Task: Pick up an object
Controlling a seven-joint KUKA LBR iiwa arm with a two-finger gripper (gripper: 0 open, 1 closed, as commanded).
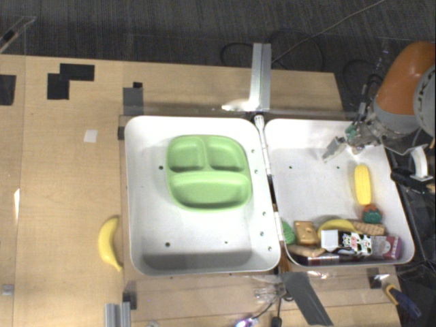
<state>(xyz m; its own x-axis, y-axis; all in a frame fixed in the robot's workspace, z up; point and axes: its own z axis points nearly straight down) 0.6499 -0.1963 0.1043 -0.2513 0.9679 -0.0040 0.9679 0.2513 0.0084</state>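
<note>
while the arm hangs over the top right corner of the right bin, the gripper sits up near 1 o'clock of that bin w/ its two fingers spread apart, nothing between them. closest target looks like the yellow corn cob, lying on bare bin floor at abt 5 o'clock from the jaws, near but not touching. its long axis runs 12-to-6, nearly straight up-down in the view, so i'd guess the fingers want to close across it, 9-to-3. it's clear of its neighbours, which makes it the easy pick imo. rest of the stuff is piled along the bin's 6 o'clock edge: a banana, a cookie-like piece, a small carton, all touching or overlapping, harder to single out. left bin holds a green divided tray, well away from the arm. another banana lies outside on the bench at 8 o'clock of the left bin. nothing grasped yet, pick not started.
</note>
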